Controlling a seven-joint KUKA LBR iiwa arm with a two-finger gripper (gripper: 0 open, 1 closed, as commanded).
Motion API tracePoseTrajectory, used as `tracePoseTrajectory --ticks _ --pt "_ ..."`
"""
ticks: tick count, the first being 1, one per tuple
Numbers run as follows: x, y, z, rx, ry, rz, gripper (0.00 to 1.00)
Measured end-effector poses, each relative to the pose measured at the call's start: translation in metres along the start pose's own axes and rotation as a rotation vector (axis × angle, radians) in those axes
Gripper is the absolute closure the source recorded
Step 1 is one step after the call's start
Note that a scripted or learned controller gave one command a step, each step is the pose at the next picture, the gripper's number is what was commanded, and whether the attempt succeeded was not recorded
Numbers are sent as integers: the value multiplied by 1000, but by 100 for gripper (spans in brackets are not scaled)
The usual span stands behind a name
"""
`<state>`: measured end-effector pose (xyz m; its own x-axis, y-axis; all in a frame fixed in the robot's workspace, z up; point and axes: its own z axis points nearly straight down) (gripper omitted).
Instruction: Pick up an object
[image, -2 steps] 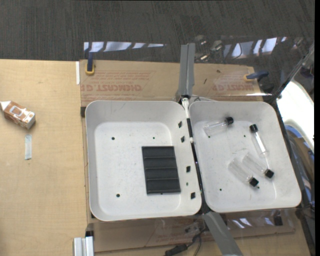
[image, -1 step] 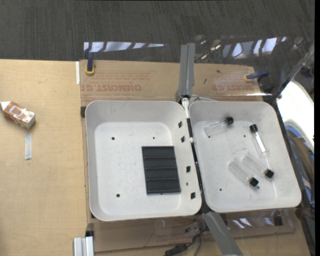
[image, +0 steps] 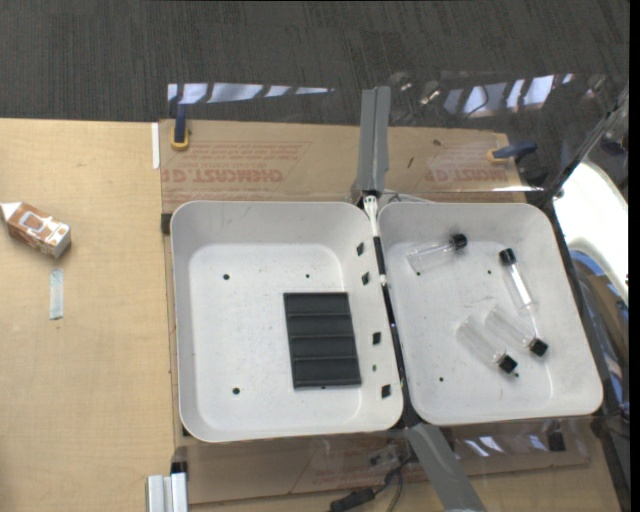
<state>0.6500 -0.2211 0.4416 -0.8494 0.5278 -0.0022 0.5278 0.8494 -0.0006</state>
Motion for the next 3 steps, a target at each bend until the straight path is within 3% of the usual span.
tracePoseTrajectory --ticks 3 --pt "-1 2 -1 -1 -3 -285 100"
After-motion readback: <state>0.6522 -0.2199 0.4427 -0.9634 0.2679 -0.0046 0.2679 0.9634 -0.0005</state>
